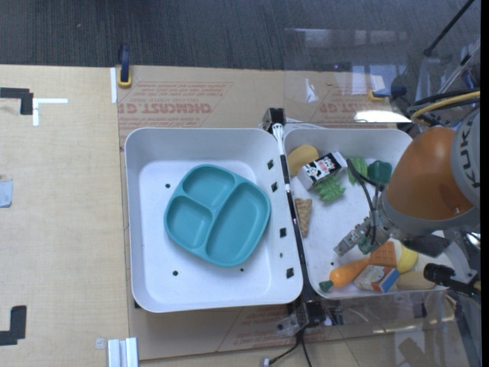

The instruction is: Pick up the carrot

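Gripper (357, 239), a two-finger metal unit on the grey arm with the orange band (428, 178), hangs low over the right shallow white plastic bin (348, 138), toward that bin's 5 o'clock area; whether its fingers stand apart or together cannot be told from this view. Just beside the gripper, at its 6 o'clock, lies the orange carrot with a green stem end (350, 273), close to the near wall of the right bin, stem end pointing toward 8 o'clock; nothing is seen between the fingers. Touching the carrot at its 3 o'clock is a small carton printed in orange, white and blue (382, 275), print too small to read, with a yellow rounded item (407, 260) beyond it. At the bin's 11 o'clock sit a yellow rounded toy food (302, 156), a black-and-white printed packet (322, 167) with unreadable lettering, a green leafy toy vegetable (331, 189) and a dark green item (377, 171). A tan wedge-shaped piece (303, 215) lies at 9 o'clock against the dividing wall. The left shallow white plastic bin (145, 228) holds a teal three-compartment plate (218, 214). Red lettering on the cardboard sheet (172, 105) at 12 o'clock appears upside down and is not clearly legible.
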### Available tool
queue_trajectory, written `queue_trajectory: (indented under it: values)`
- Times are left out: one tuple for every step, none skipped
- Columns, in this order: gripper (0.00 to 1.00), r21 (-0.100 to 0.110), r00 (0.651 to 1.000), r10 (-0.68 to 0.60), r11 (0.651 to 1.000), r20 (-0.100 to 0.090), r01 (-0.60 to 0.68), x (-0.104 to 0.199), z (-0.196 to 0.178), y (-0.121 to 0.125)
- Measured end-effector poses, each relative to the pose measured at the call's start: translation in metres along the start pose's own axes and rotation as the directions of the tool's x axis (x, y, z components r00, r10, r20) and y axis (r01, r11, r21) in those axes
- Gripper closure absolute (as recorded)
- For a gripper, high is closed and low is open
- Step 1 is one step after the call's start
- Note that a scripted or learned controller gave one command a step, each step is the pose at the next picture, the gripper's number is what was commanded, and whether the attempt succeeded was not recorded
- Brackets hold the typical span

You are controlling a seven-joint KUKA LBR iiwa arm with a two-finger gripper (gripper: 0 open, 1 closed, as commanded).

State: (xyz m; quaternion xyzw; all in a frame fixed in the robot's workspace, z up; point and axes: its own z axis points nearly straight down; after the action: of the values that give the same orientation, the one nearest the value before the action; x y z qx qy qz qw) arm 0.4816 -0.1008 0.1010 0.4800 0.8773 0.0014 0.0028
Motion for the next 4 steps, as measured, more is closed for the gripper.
queue_trajectory:
  values:
    - [0.0,0.0,1.0,-0.001,1.0,0.0,0.001,0.0,0.0,0.0]
    - [1.0,-0.003,1.0,0.005,1.0,0.003,-0.005,-0.002,-0.009,0.002]
    - [0.0,-0.003,1.0,0.006,1.0,0.003,-0.006,-0.002,-0.009,0.002]
    - [0.0,0.003,0.99,-0.141,0.99,-0.002,0.141,-0.007,0.009,-0.007]
